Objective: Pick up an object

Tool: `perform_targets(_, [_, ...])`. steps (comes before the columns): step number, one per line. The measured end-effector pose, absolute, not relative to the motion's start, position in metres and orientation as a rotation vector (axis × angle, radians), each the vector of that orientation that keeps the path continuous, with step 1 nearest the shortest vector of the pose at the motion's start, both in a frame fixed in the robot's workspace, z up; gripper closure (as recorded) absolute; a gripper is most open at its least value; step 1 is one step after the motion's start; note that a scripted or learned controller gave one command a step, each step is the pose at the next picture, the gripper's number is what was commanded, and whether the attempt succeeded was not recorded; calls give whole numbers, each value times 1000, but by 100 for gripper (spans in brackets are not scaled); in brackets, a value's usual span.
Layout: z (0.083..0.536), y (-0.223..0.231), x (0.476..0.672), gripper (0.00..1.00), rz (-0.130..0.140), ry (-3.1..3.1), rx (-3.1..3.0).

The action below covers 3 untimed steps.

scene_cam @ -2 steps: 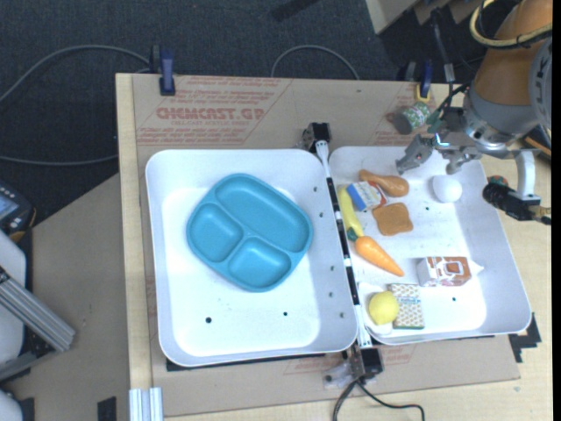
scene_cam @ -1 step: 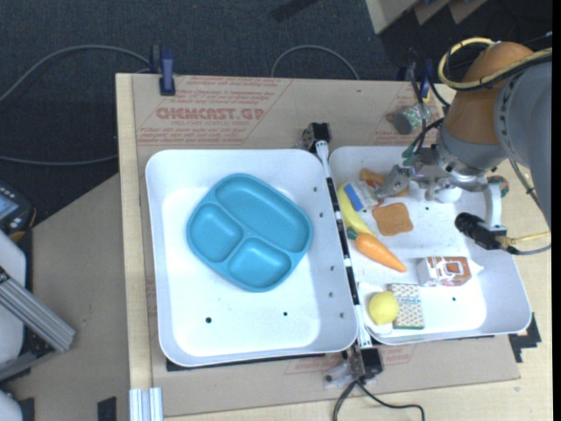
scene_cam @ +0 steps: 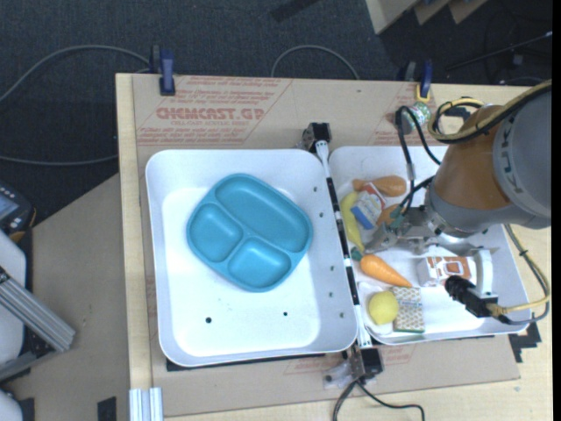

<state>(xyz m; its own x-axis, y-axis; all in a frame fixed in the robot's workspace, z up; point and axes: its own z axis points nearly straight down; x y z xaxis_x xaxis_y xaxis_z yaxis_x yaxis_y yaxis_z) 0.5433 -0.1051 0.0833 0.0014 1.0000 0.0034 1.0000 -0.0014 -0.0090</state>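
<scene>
Camera view puts the carrot (scene_cam: 384, 270) in the right bin (scene_cam: 491, 327), long axis slanting, tip aimed away from the blue plate (scene_cam: 250, 231). Just above the carrot, the gripper (scene_cam: 405, 226) sits low among the food; I cannot tell its opening or grasp.

The grey arm (scene_cam: 526, 160) reaches in from the right of the camera view, its broad upper body crossing the frame's right edge. Just below it sits the orange band (scene_cam: 469, 175), with dark and yellow cables looping over its top. Under the band the wrist narrows to a grey collar, and the gripper (scene_cam: 399, 226) points down and to the left.
</scene>
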Motion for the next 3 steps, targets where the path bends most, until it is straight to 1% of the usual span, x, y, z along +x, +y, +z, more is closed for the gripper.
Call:
perform_targets(1, [86,-93,633,0,-8,-2232,-2221])
perform_targets(2, [95,-94,630,100,-2,-2225,-2221])
perform_targets(3, [189,-21,574,100,-2,-2226,-2215])
